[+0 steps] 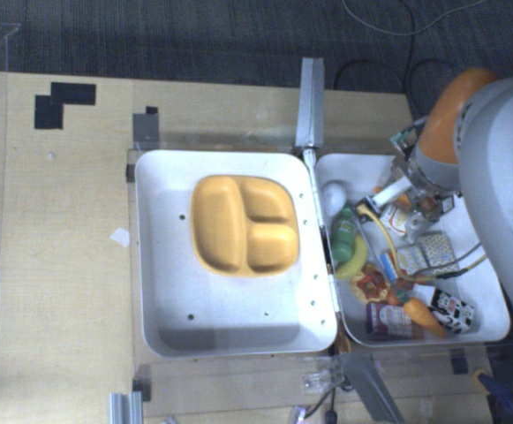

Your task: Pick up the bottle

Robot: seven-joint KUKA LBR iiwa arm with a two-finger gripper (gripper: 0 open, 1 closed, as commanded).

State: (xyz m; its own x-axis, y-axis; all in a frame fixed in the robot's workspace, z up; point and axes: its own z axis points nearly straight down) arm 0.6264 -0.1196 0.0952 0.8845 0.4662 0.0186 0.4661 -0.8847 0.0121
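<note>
Checking progress: pick not done
bottle (344,233): green, lying in right bin (494,325), unlifted
jaws: state unclear, near bin's upper right

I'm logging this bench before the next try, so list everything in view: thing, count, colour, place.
Bins: two, white, side by side on the bench.
Divided tray: one, yellow, in the left bin.
Bottle: one, green, right bin, by its left wall.
Banana: one, yellow, beside the bottle.
Ball: one, white, right bin's far left corner.
Carrot: one, orange, right bin's near side.
Pouch: one, purple, near edge.
Arm: one, grey with an orange band, over the right bin.
Pincer: one, low among the clutter.
</note>
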